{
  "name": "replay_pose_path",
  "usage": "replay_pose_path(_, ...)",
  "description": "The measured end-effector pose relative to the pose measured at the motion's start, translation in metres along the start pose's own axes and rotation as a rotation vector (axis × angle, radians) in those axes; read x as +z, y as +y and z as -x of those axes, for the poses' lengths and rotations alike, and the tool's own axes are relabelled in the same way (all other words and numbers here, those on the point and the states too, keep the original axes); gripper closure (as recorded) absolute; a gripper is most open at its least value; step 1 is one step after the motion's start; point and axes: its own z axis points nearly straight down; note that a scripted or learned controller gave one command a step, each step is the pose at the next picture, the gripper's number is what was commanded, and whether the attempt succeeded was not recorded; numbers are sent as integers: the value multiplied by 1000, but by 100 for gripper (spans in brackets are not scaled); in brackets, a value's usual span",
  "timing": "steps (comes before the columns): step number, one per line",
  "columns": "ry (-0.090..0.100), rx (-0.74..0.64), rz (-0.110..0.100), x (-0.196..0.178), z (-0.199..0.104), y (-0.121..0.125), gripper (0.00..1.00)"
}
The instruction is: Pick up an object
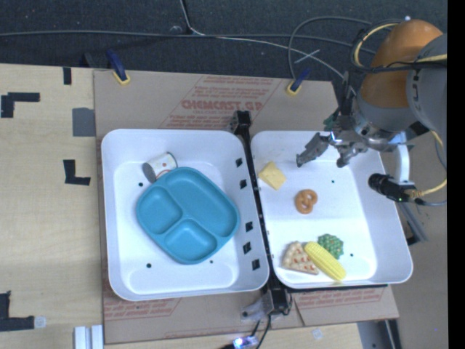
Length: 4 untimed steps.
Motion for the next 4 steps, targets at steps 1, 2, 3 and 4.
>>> replay_pose_path(1, 0, 0, 0, 44, 2, -1, 0)
replay_pose_path(2, 0, 0, 0, 89, 4, -6, 0)
replay_pose_path(3, 1, -2, 3, 76, 3, -5, 100)
replay_pose_path(4, 1, -1, 9, 23, -6, 2, 100)
